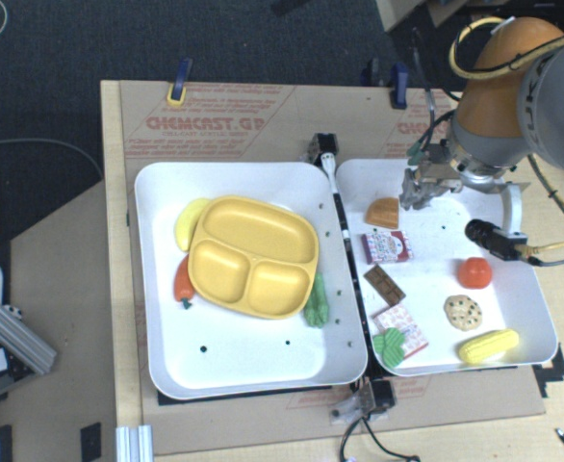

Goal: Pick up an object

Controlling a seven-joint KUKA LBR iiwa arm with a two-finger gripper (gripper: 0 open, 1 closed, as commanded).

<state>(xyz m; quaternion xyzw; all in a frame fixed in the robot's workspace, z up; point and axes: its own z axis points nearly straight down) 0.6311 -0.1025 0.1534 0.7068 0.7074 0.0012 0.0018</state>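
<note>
Gripper [419, 189] hangs over the far end of the right bin [542, 316], just beside a tan bread piece [383, 212]; whether its jaws stand apart or closed cannot be told, and nothing shows between them. Nearby lie a tomato [474, 272], cookie [463, 312] and corn cob [488, 346].

Grey arm [551, 104], orange band, yellow cable.

We see yellow tray [253, 256] covering most of banana [190, 221], carrot [183, 282], green item [317, 303]; arm [537, 94] cropped at right edge.
</note>
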